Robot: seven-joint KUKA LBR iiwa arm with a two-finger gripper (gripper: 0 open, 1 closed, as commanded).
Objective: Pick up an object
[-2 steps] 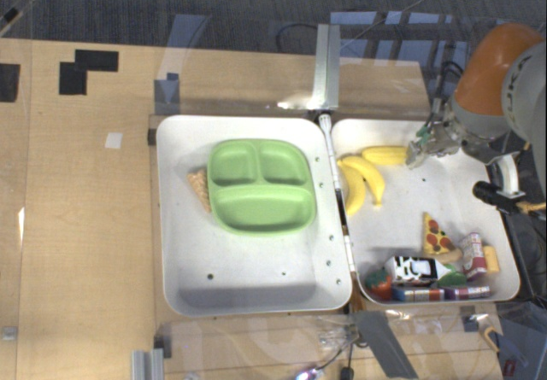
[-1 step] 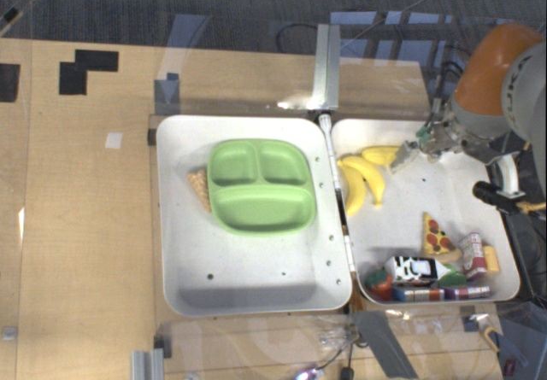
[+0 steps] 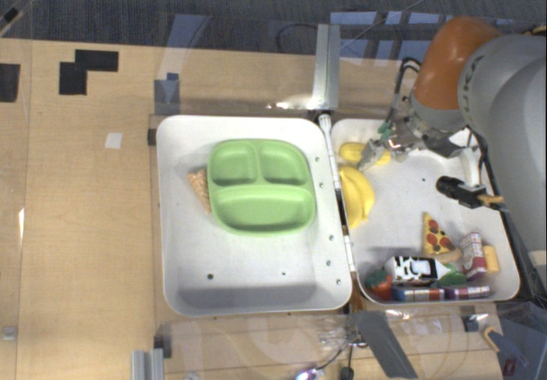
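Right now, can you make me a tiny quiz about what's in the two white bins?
1. True or false: the green plate lies in the left bin.
2. What colour is the fruit beside the divider in the right bin?
3. The pincer is over: A) the pizza slice toy, B) the far left corner of the right bin, C) the green plate.

Key: 1 true; 2 yellow; 3 B.

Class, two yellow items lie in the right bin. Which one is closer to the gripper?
The smaller yellow piece at the bin's upper left, right beside the gripper. The larger banana lies below it, farther away.
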